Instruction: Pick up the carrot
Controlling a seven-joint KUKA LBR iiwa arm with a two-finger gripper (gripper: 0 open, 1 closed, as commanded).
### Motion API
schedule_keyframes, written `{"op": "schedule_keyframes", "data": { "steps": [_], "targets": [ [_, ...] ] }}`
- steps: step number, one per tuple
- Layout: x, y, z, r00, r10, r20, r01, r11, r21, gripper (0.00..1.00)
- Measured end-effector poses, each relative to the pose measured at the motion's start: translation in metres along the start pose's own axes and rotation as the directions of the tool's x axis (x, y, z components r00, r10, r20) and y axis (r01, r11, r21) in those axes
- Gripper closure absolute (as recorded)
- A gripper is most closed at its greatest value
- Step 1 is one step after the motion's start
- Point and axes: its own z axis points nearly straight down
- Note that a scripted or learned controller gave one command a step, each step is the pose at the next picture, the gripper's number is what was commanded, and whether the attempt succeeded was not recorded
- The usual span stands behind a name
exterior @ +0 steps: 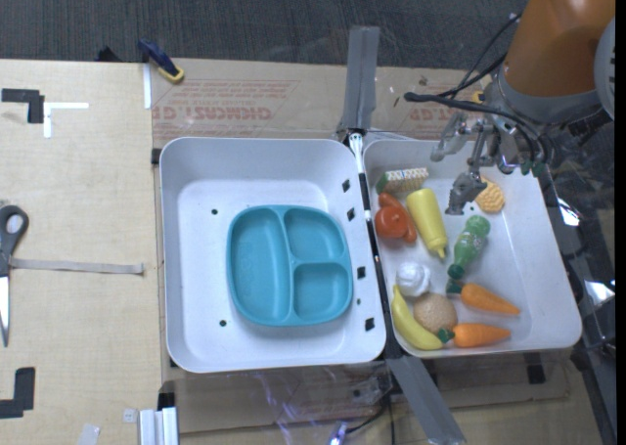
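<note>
hovering fingers (pixel 468 182) above right bin (pixel 548 238), carrot (pixel 479 335) untouched.

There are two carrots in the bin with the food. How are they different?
The upper carrot points its thin tip toward the right wall of the right bin and tilts downward; the lower carrot lies nearly level along the near wall. The upper carrot lies apart from the round tan ball; the lower carrot has its leafy end right beside that ball and the banana. Both are orange with green tops.
</note>
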Motion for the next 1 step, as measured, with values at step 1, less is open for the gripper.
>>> {"op": "schedule_keyframes", "data": {
  "steps": [1],
  "targets": [
    [0.0626,-0.0192,0.0366,0.989,-0.146,0.000,0.146,0.989,0.000,0.00]
  ]
}}
